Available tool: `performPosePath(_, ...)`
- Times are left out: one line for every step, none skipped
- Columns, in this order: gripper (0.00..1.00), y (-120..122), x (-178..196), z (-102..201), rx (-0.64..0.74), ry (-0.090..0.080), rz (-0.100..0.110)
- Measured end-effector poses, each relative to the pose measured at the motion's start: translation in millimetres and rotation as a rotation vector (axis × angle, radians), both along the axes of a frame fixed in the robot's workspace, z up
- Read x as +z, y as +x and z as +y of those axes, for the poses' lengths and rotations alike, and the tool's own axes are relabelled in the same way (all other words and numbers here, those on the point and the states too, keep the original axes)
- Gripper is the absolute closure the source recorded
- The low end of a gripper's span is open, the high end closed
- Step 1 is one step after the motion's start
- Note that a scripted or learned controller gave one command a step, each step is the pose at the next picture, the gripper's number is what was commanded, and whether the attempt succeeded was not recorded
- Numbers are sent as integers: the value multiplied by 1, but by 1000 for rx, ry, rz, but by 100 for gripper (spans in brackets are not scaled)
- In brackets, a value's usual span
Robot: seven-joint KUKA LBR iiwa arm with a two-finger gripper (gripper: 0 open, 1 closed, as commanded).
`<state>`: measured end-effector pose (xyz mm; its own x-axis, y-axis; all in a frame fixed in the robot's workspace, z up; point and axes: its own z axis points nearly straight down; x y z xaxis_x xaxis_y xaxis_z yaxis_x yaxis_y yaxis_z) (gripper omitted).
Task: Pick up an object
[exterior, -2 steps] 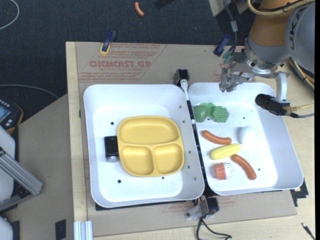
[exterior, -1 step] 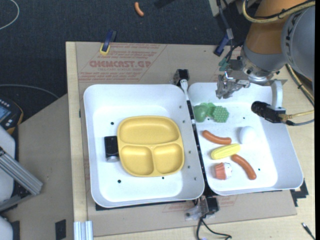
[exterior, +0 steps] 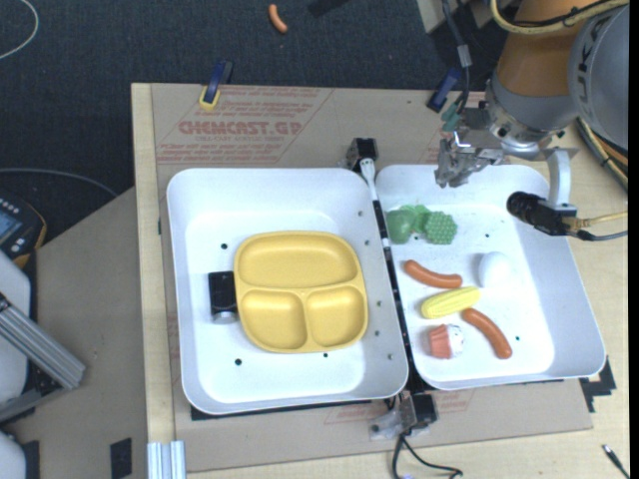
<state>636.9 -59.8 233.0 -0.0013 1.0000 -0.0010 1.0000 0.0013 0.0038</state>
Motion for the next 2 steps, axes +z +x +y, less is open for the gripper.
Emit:
performPosePath(100, -4, 2, -7, -2, 0, 3)
performPosePath(100, 5, -7, -15, -2, -1, 1)
